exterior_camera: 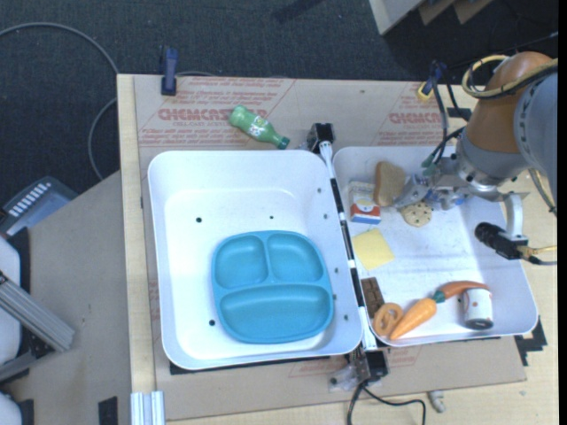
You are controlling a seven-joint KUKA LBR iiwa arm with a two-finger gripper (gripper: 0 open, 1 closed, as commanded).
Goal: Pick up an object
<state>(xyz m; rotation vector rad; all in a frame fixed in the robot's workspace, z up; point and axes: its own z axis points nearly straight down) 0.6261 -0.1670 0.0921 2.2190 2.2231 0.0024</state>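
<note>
1. Dark carpet surrounds a cardboard-topped bench that bears two shallow white bins side by side.
2. On the bare cardboard at upper centre lies a green bottle, outside both bins.
3. At centre left, the left bin holds a blue divided plate.
4. At centre right, the right bin holds the loose objects: a tan bread-like piece near its top edge, a small red, white and blue carton, a yellow square, a pretzel touching an orange carrot, and a small white can.
5. From the upper right the arm reaches in; its gripper sits low over a round cookie, just beside the bread-like piece.
6. Whether the jaws are spread or pressed together cannot be told.
</note>
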